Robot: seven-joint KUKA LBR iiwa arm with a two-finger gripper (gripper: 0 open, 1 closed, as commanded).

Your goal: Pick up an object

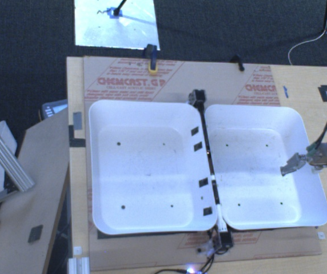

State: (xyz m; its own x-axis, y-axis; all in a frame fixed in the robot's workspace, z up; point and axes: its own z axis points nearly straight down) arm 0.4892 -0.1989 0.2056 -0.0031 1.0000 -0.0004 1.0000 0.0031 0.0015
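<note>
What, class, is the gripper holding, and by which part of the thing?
Nothing can be seen in the grey metal two-finger gripper, which hangs over the right edge of the right shallow white plastic bin.

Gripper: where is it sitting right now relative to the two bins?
The gripper is at the right side of the camera view, over the right bin near its right wall.
</note>
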